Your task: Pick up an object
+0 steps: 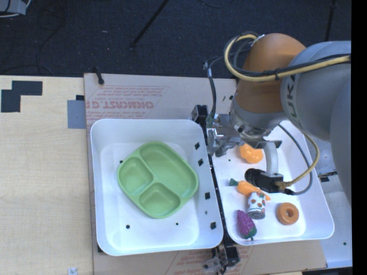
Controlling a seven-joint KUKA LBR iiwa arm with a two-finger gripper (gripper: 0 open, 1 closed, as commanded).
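The arm's orange band and grey wrist cover much of the right bin (pixel 321 225), hiding its upper part. The gripper (pixel 243 139) hangs below the wrist near the divide between the bins, so buried in brackets and cables that whether it is spread or pressed together cannot be told. Five toys lie in the right bin: one orange piece (pixel 251 153) partly tucked under the wrist, one carrot (pixel 248 187) half hidden by a black part, one small can (pixel 257 205), one purple grape bunch (pixel 246 224), one doughnut (pixel 287 213). The left bin (pixel 109 234) holds one green divided plate (pixel 157 179), three compartments.
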